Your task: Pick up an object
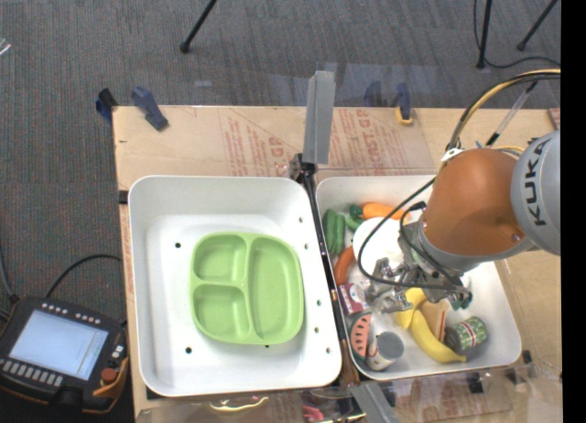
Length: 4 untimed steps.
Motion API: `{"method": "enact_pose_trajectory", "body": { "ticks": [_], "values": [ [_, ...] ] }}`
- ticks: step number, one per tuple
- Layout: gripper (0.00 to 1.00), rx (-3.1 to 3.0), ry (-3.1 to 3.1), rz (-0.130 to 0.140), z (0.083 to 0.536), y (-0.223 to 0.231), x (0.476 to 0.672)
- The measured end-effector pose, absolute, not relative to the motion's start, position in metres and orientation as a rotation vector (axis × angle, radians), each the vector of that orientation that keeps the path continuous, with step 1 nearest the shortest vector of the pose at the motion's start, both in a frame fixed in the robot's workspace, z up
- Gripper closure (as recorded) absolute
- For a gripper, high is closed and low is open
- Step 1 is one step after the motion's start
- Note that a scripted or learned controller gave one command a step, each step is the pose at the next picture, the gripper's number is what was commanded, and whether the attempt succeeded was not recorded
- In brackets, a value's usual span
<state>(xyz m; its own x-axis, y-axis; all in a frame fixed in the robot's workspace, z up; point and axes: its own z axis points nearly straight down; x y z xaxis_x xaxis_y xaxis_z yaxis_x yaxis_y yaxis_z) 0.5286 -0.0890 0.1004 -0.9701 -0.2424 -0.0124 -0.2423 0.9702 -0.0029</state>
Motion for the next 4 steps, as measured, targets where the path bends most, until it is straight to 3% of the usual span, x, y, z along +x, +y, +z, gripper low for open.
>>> {"method": "enact_pose_trajectory", "body": {
  "ticks": [1,2,3,4],
  "values": [
    [0.0,-0.384,3.107,-0.002,0.1,-0.089,0.528],
    [0.0,-0.283,3.117,0.0,0.091,-0.143,0.525],
    [0.0,-0.257,3.114,-0.004,0.092,-0.141,0.513],
    [0.0,-0.659,3.07,0.004,0.087,-0.101,0.574]
  ]
}}
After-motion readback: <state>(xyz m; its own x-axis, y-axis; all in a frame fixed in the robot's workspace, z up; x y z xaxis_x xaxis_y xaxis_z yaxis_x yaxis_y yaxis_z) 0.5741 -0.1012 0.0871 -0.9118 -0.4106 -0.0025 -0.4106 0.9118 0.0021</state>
